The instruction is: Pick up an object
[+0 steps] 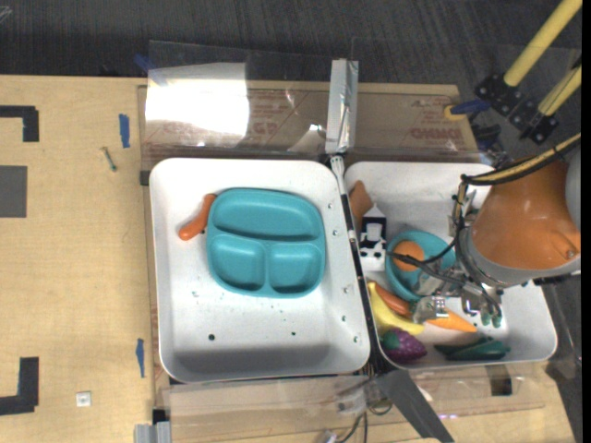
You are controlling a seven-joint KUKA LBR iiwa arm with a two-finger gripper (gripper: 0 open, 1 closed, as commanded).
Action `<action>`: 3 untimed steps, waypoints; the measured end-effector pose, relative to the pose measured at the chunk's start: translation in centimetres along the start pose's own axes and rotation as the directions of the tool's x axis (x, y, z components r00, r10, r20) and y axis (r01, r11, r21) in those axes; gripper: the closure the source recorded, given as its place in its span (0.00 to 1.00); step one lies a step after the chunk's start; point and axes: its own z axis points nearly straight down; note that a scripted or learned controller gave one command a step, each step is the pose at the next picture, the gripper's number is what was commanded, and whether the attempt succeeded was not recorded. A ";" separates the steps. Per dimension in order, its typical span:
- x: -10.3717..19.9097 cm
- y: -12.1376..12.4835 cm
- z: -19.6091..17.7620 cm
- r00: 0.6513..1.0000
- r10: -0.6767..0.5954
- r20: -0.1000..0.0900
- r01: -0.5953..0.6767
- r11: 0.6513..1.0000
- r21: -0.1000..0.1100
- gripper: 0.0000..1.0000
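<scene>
My gripper (452, 305) hangs low over the front of the right bin (531, 340), under the orange wrist band (526, 220). Its fingers sit right above an orange carrot-like piece (448, 322) and a green vegetable (473, 347). Beside them lie a yellow banana (390, 311), a purple grape bunch (404, 343) and a teal bowl (417, 253) with an orange thing in it. I cannot make out whether anything sits between the fingers.
The left bin (175, 303) holds a teal divided plate (268, 240) and an orange sausage-like toy (196, 218) at its upper left. A brown piece (358, 195) and a black-and-white block (372, 233) lie by the right bin's left wall.
</scene>
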 end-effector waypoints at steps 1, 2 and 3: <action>-7.9 2.3 -7.9 0.999 0.012 -0.030 -0.013 1.000 -0.005 1.00; -13.4 0.1 -9.5 0.993 0.109 -0.035 -0.109 0.994 -0.001 1.00; -17.8 0.2 -16.1 1.000 -0.001 -0.031 0.001 1.000 -0.005 1.00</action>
